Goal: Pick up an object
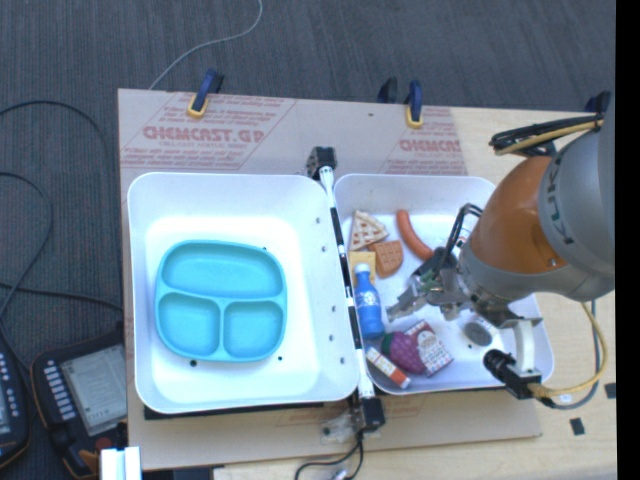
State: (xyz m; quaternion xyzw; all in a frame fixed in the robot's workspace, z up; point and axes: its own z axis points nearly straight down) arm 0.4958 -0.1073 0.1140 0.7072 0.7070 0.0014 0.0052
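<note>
We see two white bins side by side. The left bin [140, 268] holds a big blue tray [221, 300] with three parts. The right bin [420, 186] holds small toy food. Our arm [545, 228] reaches over this bin. Our gripper [418, 295] hangs low in the middle of the bin, and its fingers look spread apart with nothing between them. Just left of it lies a blue bottle [368, 303], along the bin's left wall. We think it is light, hard and a bit slippery, so we should pinch it across its middle. Above it sit a red sausage [413, 235], a pizza slice [367, 230] and a cookie [388, 258].
</note>
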